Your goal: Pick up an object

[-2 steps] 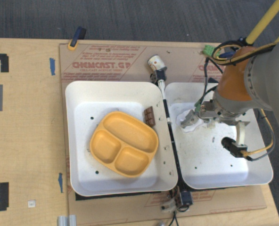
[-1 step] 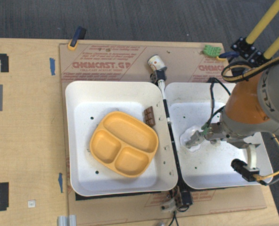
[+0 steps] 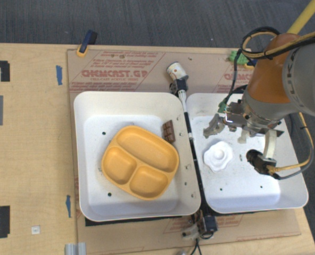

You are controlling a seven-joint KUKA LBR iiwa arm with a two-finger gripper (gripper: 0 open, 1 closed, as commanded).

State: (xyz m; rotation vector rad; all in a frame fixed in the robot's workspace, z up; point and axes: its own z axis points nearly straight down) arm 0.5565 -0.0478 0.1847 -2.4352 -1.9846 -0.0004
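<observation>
White plastic object (image 3: 218,157) lay in the right bin (image 3: 285,195), lower centre-right of the frame. Just above it, slightly right, the gripper (image 3: 228,127) hovered with fingers spread apart, holding nothing.

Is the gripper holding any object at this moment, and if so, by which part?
Nothing is held. The gripper hangs over the right bin, fingers apart, with the white object lying below them.
</observation>
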